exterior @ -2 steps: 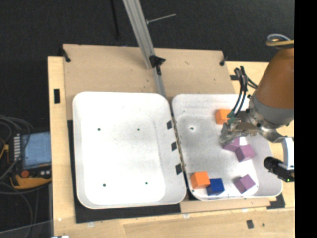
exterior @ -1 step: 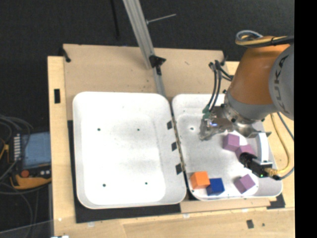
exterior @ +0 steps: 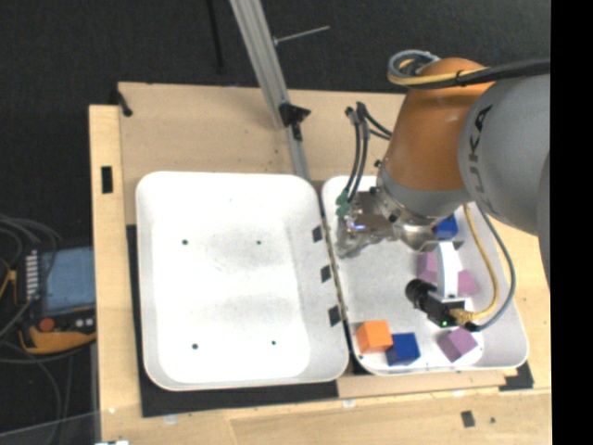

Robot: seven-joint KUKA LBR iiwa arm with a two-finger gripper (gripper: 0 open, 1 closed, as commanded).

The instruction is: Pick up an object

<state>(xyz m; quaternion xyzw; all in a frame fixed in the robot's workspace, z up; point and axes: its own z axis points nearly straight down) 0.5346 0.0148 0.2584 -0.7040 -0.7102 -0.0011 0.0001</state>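
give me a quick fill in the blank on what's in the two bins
1. The orange block lies in the ____ bin as the camera sees it.
2. Touching the orange block's right side is a ____ block.
3. The arm's band above the wrist is ____.

Missing words: right; blue; orange

Light wood tabletop (exterior: 213, 128) on a dark, near-black carpet-like floor (exterior: 56, 35). A grey metal pole (exterior: 264, 58) slants in from the top edge down to the tabletop's rear, with a black clamp (exterior: 295, 115) near its lower end. A black mat (exterior: 134, 276) shows under the tabletop's left and front edges. On the floor at left: a blue box (exterior: 69, 281), an orange-yellow device (exterior: 56, 332) just below it, and loose black cables (exterior: 23, 239). Light is even and overhead.
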